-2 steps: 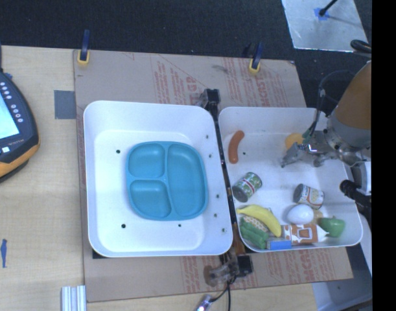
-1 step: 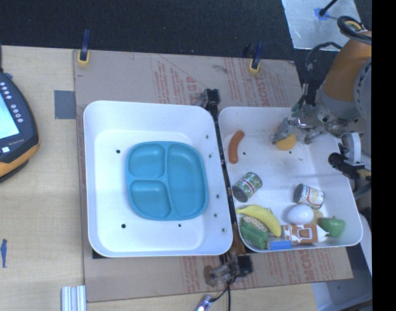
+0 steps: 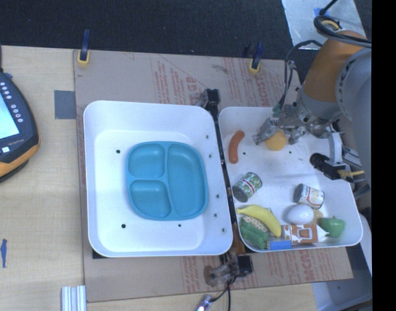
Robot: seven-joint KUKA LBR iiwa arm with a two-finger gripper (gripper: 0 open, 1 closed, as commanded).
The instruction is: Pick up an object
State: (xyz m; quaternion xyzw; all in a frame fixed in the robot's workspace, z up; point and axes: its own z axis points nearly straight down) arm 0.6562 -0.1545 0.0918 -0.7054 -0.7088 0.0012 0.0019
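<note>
Starting at the left, we see a teach pendant (image 3: 8,131) lying on the wooden bench (image 3: 35,225), well apart from the bins. Next comes the left bin (image 3: 104,235), and in its middle a blue divided plate (image 3: 166,180), with bare white floor all round it out to the rim. The two bins touch along their shared edge.

Crossing into the right bin (image 3: 295,167), we find a sausage (image 3: 234,146) near the left wall and a small can (image 3: 247,186) below it, both with open floor around them. The centre strip of this bin is free. Along the near edge things crowd together: a banana (image 3: 262,218), a green vegetable (image 3: 253,232), a small carton (image 3: 295,235), a white egg (image 3: 300,214), a second can (image 3: 308,196) and a green pear (image 3: 332,226).

At the far corner, the grey arm (image 3: 350,89) reaches in from the right, bent down over the bin wall. Its gripper (image 3: 273,137) sits at an orange-yellow fruit (image 3: 276,141); whether the claw is apart or clamped on it, we cannot tell.
</note>
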